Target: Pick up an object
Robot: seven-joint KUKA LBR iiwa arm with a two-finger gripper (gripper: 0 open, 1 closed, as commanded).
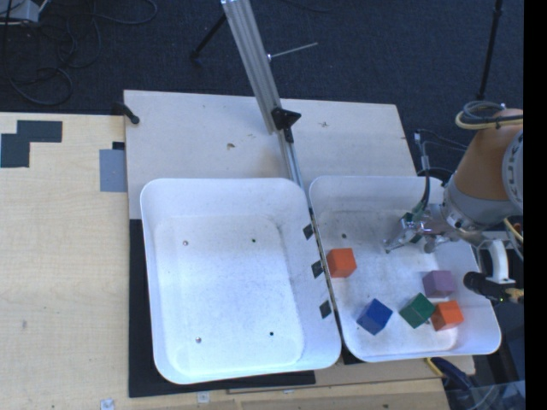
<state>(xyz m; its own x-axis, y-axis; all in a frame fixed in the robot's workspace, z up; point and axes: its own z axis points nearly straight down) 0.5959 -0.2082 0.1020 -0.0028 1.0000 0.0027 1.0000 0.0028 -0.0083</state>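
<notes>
The right-hand shallow white plastic bin point(346, 196) serves as the landmark. Five small blocks lie on its floor: an orange cube point(341, 262) close to the bin's left wall, a blue cube point(374, 316) nearer the front edge, a green cube point(417, 310) just right of the blue one, a smaller orange-red cube point(447, 315) touching or almost touching the green, and a pale purple cube point(439, 283) just behind those two. The four at the front right sit close together — little free room shows between them — while the orange cube by the left wall stands well apart.

The metal two-finger gripper point(402, 236) hangs over the bin's middle-right area, behind the purple cube and apart from every block; nothing sits between its fingers. Its tips are small and blurred, so how far apart they stand cannot be told.

The grey arm with its orange band point(487, 165) comes in over the bin's right rim and is cut off at the picture's edge, hiding part of that rim. Left of the landmark lies a second white bin point(162, 196), and behind both a slanted aluminium rail point(256, 62) rises from a pale board point(197, 135) — its foot meets the gap between the bins.
</notes>
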